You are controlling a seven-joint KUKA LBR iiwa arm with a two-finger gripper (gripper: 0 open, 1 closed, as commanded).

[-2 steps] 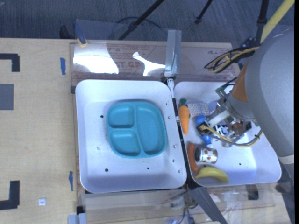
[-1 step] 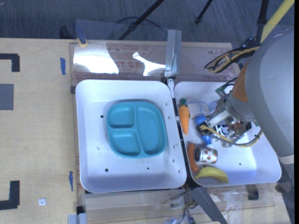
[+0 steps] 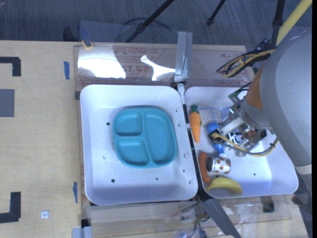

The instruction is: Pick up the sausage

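Note:
The sausage [image 3: 203,166], a short reddish-brown link, lies along the left wall of the right bin [image 3: 277,175], just left of a small white can [image 3: 220,165]. My gripper [image 3: 229,134] hangs low over the middle of that bin, up and to the right of the sausage and apart from it. Cables and the wrist body cover much of its tip. A small blue and yellow object [image 3: 215,133] lies right beside the gripper's tip.
An orange carrot [image 3: 195,125] with a green top lies by the divider. A banana [image 3: 225,184] rests at the bin's front. A grey mesh piece [image 3: 210,114] lies near the back. The left bin [image 3: 94,148] holds a teal divided plate [image 3: 144,136].

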